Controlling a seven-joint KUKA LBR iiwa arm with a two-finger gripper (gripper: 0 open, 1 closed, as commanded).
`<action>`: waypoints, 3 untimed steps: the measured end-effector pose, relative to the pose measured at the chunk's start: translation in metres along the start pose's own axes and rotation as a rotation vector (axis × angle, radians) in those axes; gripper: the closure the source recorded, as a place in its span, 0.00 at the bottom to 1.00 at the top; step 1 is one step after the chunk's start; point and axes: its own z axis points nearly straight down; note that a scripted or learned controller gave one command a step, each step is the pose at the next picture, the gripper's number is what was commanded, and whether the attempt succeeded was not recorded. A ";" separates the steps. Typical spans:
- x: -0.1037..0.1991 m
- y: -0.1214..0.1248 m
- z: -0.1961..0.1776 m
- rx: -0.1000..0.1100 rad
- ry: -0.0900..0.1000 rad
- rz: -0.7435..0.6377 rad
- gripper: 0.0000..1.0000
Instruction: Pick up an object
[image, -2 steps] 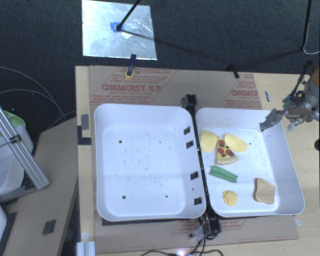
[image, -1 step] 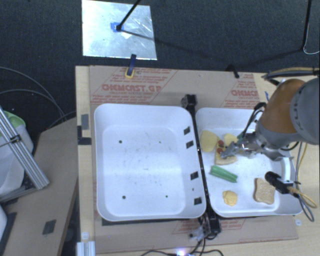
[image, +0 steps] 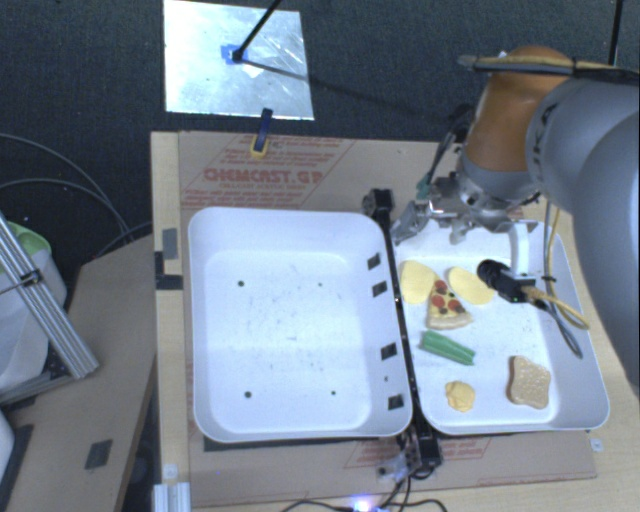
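We see the grey arm's two-finger gripper (image: 437, 218) over the shallow white right bin's (image: 585, 405) far end, open or closed we cannot tell, nearest it two pale yellow oval pieces (image: 418, 282) and a toy pizza slice (image: 448, 310), farther off a green bean pod (image: 447, 348), a brown toast slice (image: 528, 382)

Count: 2 white bins, left bin (image: 290, 300) and right bin (image: 497, 340), side by side on 1 cardboard sheet (image: 270, 175). Right bin holds 6 loose items: 2 pale yellow flat pieces, i.e. left yellow piece (image: 417, 282) and right yellow piece (image: 469, 286), plus 1 pizza slice (image: 448, 310), 1 green pod (image: 446, 348), 1 small yellow lump (image: 460, 395), 1 bread slice (image: 528, 382). By colour: 3 yellow, 1 green, 1 tan, 1 mixed; also 1 shiny foil sheet (image: 235, 60) beyond the bench.
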 end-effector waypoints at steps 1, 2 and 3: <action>-0.020 -0.088 -0.004 0.021 -0.004 0.019 0.00; -0.062 -0.045 0.082 0.020 -0.006 0.019 0.00; -0.163 0.023 0.107 0.007 -0.011 0.019 0.00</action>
